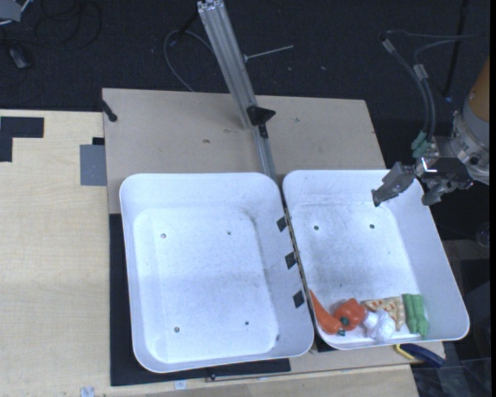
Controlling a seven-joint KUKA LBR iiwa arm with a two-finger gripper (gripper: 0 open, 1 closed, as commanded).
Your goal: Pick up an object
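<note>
My gripper (pixel 412 191) hangs over the far right edge of the right bin (pixel 355 180), its two dark fingers spread open with nothing between them. Small objects are piled in that bin's near corner, well away from the gripper: an orange carrot-like piece (pixel 321 313), a red piece (pixel 351 311), a tan ridged piece (pixel 385 306), a white lump (pixel 381 326) and a green ridged block (pixel 414 313).
The left bin (pixel 128 197) sits beside the right one, joined by black clips (pixel 290 259) along the shared rim. A slanted aluminium rail (pixel 236 64) rises behind the bins. Cables hang near the arm at the upper right. A yellow item (pixel 413 353) pokes out under the right bin's front edge.
</note>
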